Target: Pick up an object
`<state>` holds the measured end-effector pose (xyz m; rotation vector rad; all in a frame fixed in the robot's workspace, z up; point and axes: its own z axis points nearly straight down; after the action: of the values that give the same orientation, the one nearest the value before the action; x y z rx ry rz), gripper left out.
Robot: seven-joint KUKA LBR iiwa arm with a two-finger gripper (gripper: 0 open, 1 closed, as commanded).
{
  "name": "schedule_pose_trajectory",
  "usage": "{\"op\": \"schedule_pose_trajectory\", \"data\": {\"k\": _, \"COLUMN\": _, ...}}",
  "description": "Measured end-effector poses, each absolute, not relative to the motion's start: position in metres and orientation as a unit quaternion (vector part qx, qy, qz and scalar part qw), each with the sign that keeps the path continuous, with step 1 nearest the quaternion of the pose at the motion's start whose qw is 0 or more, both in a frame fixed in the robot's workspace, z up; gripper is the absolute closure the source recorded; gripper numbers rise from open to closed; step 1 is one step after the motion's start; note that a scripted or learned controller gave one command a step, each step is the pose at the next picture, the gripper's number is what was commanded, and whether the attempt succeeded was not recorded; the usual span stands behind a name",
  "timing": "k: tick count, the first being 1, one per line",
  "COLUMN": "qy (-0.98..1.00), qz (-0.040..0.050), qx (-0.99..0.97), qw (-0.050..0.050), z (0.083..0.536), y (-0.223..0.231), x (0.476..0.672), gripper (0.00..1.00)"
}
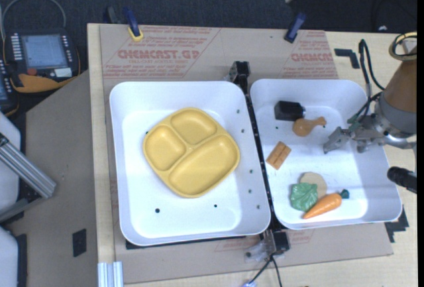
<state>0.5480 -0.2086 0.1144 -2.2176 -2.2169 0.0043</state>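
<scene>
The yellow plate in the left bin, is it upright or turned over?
Upright. The yellow plate lies flat in the left bin, and its three hollow compartments face up toward the camera.

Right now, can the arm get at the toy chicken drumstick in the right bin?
Probably yes: the gripper sits just right of the drumstick with bare bin floor between them.

Left white bin (126,166) carries a yellow three-compartment plastic plate (191,152), sitting near its middle. Between the bins, small black clamps (240,69) at the far and near ends. Brown cardboard sheet (218,50) with red lettering covers the tabletop. Far left, a handheld control pendant (41,57) with a lit screen.
</scene>
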Motion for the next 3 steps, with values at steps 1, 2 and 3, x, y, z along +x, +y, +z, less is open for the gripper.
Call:
{"op": "schedule_pose_trajectory", "data": {"k": 1, "qy": -0.707, "qz": -0.0001, "qx": -0.707, "qw": -0.001, "z": 0.128, "y": -0.209, "x": 0.550, "gripper": 1.00}}
{"op": "schedule_pose_trajectory", "data": {"k": 2, "qy": -0.707, "qz": -0.0012, "qx": -0.707, "qw": -0.003, "z": 0.176, "y": -0.204, "x": 0.544, "gripper": 1.00}}
{"op": "schedule_pose_trajectory", "data": {"k": 3, "qy": -0.707, "qz": -0.0011, "qx": -0.707, "qw": -0.004, "z": 0.227, "y": -0.212, "x": 0.538, "gripper": 1.00}}
